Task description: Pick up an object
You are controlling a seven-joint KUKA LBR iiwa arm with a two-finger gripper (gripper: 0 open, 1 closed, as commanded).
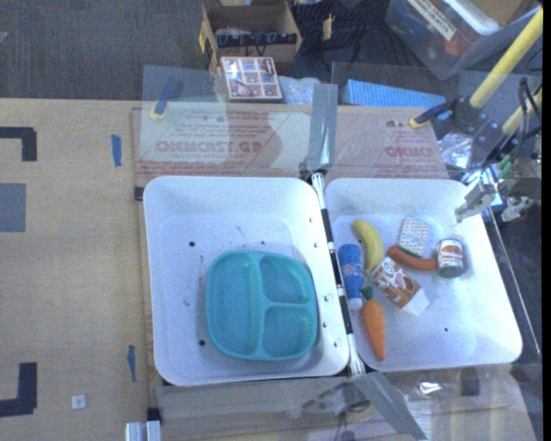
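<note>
Banana in right bin, arm alongside.

Robot arm at the right edge, dark grey blocky wrist housing, black cables looping beside it, pale metallic gripper with slim silvery fingers, small dark fittings on its body, details blurred.

A small printed box and an open cardboard carton sit beyond the two white bins.
</note>
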